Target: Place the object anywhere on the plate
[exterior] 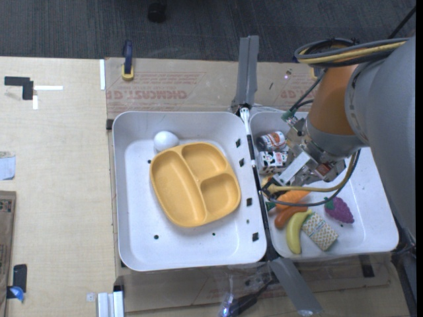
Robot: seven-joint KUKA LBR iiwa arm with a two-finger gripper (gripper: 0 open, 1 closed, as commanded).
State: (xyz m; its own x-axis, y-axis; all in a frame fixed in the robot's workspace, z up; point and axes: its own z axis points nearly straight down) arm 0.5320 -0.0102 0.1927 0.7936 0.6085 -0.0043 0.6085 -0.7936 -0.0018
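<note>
I see the arm (357, 104) reaching over the right bin (377, 236), its gripper (291, 177) low among the toys; I cannot tell its state from here. A carrot (291, 195) lies just beneath it, with a banana (294, 232), a sponge (322, 232) and purple grapes (340, 211) close by. The yellow plate (195, 183) sits in the left bin (132, 230), a white ball (165, 139) at its upper edge
</note>
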